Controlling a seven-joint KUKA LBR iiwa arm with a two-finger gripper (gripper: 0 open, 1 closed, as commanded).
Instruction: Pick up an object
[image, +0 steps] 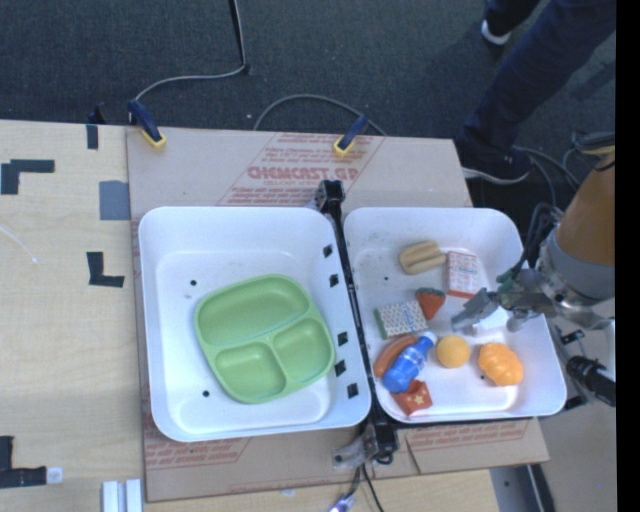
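Here the claw (487, 312) hovers low in the right bin (500, 228), spread wide and holding nothing. The yellow ball (453, 351) lies just near of it, beside the orange toy (501, 364). Centre over one piece, clear of neighbours, then descend.

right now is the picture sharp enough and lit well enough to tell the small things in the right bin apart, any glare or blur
In the camera view the light is even and soft, with faint shadows along the right bin wall; the whole frame is slightly soft, so the print on the small carton is unreadable, though the blue bottle and yellow ball separate clearly by colour; the white left bin is bright but not blown out; the gripper looks smeared.
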